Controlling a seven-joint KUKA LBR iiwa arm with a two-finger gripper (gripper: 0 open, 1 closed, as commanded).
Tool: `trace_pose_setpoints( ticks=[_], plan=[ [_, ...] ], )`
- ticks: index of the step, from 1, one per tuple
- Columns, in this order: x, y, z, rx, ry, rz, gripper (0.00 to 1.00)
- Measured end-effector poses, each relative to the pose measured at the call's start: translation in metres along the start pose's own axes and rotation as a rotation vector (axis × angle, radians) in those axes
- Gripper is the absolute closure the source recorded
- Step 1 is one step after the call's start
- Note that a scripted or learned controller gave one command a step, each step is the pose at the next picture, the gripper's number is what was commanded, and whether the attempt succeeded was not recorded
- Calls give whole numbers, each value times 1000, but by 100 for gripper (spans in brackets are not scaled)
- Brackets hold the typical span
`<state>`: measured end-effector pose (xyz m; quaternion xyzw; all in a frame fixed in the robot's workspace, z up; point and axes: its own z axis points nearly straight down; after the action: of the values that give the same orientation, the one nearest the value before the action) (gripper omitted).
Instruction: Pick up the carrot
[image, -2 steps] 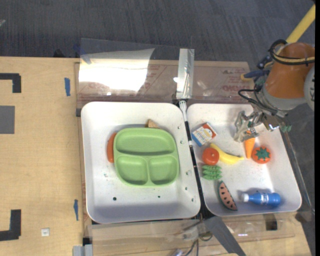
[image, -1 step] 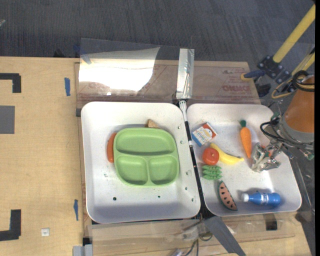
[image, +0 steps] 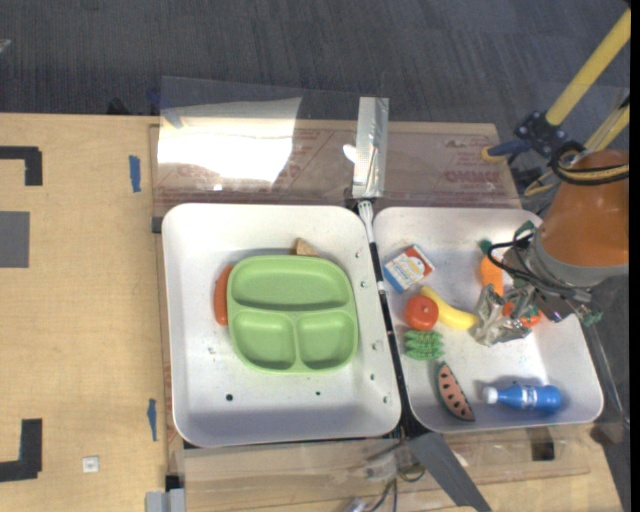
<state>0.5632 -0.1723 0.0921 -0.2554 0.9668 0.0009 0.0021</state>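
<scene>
The carrot (image: 489, 272) is an orange piece with a green top, lying in the right bin (image: 570, 350) near its far right side. The arm's wrist hides part of it. My gripper (image: 497, 324) hangs low over the bin floor, just in front of the carrot and right of a yellow banana (image: 456, 318). A small orange-red patch (image: 527, 316) shows by the gripper's metal parts; what it belongs to is unclear. Nothing can be seen held.
The right bin also holds a small carton (image: 407, 268), a red tomato (image: 421, 312), a green leafy item (image: 423, 346), a watermelon slice (image: 455, 391) and a blue bottle (image: 526, 398). A green divided plate (image: 292, 312) lies in the left bin (image: 195, 400).
</scene>
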Motion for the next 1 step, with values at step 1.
trace_pose_setpoints(
  ticks=[1],
  plan=[
    [-26, -64, 3, 7, -7, 133, 100]
  ],
)
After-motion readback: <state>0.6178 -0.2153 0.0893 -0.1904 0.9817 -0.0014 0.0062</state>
